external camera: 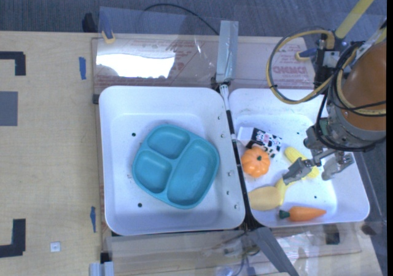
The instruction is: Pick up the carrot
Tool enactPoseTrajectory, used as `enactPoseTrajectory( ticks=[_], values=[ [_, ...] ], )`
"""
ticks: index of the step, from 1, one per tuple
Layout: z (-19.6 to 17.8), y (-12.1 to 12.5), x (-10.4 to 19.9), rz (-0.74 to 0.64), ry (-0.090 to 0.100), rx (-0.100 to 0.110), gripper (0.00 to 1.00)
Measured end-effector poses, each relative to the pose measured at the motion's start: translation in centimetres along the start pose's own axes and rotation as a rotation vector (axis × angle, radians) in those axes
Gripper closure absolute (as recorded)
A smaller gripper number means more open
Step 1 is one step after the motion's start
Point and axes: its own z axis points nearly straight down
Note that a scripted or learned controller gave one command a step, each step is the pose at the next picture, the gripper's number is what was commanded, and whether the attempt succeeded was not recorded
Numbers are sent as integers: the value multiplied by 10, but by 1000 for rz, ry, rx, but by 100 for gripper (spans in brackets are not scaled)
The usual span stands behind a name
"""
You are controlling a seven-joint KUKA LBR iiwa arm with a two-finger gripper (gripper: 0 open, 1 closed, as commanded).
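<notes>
Left bin (116,109): a shallow white tray with rounded corners and a smooth plastic sheen; it carries a teal divided plate (177,165) near its middle, three moulded compartments, matte and thick-rimmed, well away from my work.
Right bin (353,204): same white plastic, butted against the left one along a dark seam; all the food toys are gathered here, within my reach from the right.
Cow-print box (265,140): small, flat-sided, black and white, lying toward the bin's far-left part.
Pumpkin (256,163): round, ribbed, glossy orange with a short stem, just beside the box on its near side.
Pale pear-like fruit (266,197): smooth, cream-yellow, bulbous, near the bin's front edge.
Carrot (301,213): tapered, smooth orange body with a small green stub at its left end, lying flat along the front edge, just right of the pale fruit.
Yellow piece (296,157): smooth, curved, partly under me.
My gripper (317,167): I hover over the bin's middle with fingers spread apart, nothing between them; the carrot lies nearer the front edge than I do, so I judge I must shift toward it before closing.
</notes>
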Motion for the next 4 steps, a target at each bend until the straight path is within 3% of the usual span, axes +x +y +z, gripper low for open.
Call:
enactPoseTrajectory(
  ticks=[1, 2, 3, 4],
  values=[
    [66, 2, -21, -419, -6, -14, 0],
    [65, -90, -23, 43, -3, -2, 0],
    [65, -20, -35, -323, -3, -11, 0],
    [-54, 0, -2, -481, 2, -1, 0]
  ],
)
